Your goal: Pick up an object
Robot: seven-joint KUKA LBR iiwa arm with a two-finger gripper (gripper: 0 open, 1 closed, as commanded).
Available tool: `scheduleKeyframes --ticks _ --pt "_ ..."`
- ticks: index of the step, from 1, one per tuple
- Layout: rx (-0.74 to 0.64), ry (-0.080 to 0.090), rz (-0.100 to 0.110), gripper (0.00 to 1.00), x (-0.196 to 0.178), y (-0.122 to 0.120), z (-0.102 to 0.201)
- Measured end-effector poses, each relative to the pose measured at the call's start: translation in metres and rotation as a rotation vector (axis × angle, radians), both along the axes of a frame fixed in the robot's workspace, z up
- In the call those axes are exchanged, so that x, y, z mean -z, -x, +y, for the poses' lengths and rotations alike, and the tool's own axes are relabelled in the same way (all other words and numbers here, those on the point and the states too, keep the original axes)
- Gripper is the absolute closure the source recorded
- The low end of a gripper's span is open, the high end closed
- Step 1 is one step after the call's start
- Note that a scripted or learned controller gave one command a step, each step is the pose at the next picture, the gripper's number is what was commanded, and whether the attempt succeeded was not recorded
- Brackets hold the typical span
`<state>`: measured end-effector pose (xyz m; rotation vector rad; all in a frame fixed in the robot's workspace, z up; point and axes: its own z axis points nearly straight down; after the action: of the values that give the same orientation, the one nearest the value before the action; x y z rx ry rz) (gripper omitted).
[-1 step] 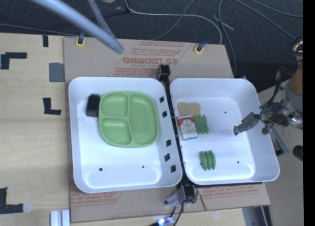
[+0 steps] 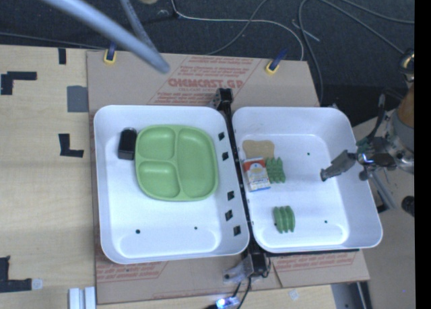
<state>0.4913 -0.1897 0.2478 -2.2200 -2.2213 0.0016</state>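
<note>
Pincer above right bin's smooth rim, grip state indiscernible, ridged green block below-left, flat red-white carton left, glossy green divided plate far left.

- The two shallow plastic bins, left and right, are plain white.
- The sectioned plastic plate is pale green.
- The small block by the left bin's left wall is black.
- The small carton is white with red print.
- The flat card piece is tan.
- The two ridged toys, upper and lower, are green.
- The cardboard sheet under the bins is brown with red lettering.
</note>
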Motion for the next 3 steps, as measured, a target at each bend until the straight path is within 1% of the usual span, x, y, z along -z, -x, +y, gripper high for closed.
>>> scheduleKeyframes --ticks 1,2,3 --pt "0.000 -0.002 0.006 0.00 0.064 -0.001 0.001" --pt "0.001 -0.001 0.005 0.00 0.116 -0.001 -0.009" --pt "0.000 0.003 -0.002 0.00 0.164 -0.002 -0.008"
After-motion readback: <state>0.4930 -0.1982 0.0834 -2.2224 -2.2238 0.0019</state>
